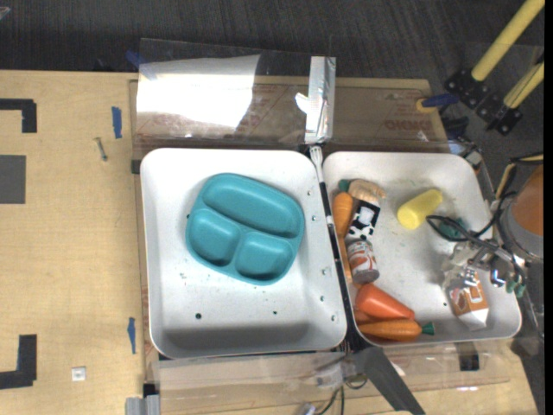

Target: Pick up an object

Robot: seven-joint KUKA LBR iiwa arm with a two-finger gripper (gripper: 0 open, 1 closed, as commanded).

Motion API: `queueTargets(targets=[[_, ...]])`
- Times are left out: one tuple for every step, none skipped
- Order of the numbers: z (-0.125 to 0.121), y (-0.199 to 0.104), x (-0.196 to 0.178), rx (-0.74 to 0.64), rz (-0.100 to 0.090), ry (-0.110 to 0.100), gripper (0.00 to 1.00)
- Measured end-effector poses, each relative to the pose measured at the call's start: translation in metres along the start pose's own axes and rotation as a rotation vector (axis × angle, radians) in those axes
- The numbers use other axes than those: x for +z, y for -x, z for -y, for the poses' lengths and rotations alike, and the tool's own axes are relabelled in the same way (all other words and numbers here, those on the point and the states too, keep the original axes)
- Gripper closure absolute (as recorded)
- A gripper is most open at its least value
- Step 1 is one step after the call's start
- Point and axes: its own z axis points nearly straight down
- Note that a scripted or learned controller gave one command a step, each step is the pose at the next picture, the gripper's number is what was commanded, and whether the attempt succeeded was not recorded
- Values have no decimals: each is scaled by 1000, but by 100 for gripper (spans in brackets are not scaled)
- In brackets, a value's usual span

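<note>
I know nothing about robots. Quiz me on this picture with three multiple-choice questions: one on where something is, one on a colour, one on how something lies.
1. Where is the teal divided plate?
A. in the left bin
B. in the right bin
C. on the wooden bench

2. What colour is the short cylinder in the right bin?
A. blue
B. yellow
C. black

3. How does the small bottle by the divider stand?
A. upright
B. lying on its side
C. stacked on the plate

Answers:
1. A, it rests on the left bin floor.
2. B, it is plainly yellow.
3. B, its length runs flat along the bin floor.
</note>
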Motion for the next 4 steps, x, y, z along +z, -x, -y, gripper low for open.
queueTargets(targets=[[-49, 98, -130, 160, -33, -12, 100], [-71, 95, -4, 66, -55, -13, 100], [-71, 98, -9, 66, -45, -13, 0], [-21, 60, 15, -124, -48, -8, 0]])
